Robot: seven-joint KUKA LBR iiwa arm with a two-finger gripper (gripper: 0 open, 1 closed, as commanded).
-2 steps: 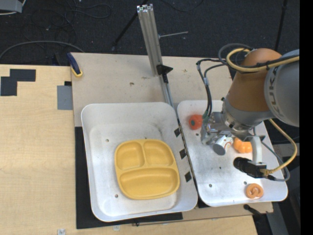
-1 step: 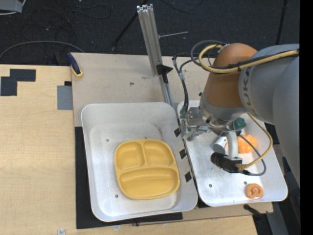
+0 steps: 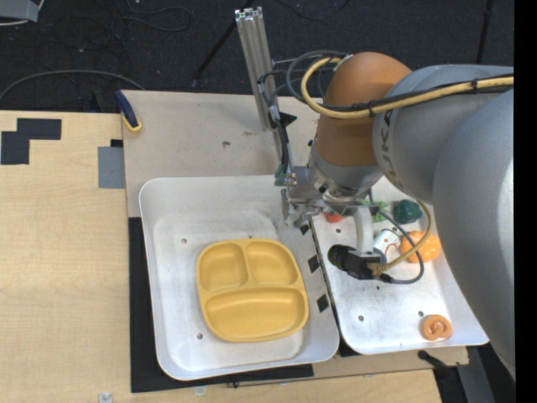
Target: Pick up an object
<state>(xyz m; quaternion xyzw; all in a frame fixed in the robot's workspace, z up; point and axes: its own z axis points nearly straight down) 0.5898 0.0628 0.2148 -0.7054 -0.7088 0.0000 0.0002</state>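
Camera view: yellow tray (image 3: 251, 290) lies long axis left-right

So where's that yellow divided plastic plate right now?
The yellow divided plastic plate lies flat in the left white bin, toward its front right, beside the divide from the right white bin.

Arm (image 3: 453, 141): cut off by right edge.
Right bin (image 3: 394, 326): upper part hidden behind wrist.
Green object (image 3: 409, 211): partly covered, kind unclear.
Orange object (image 3: 422, 247): partly hidden by cable.
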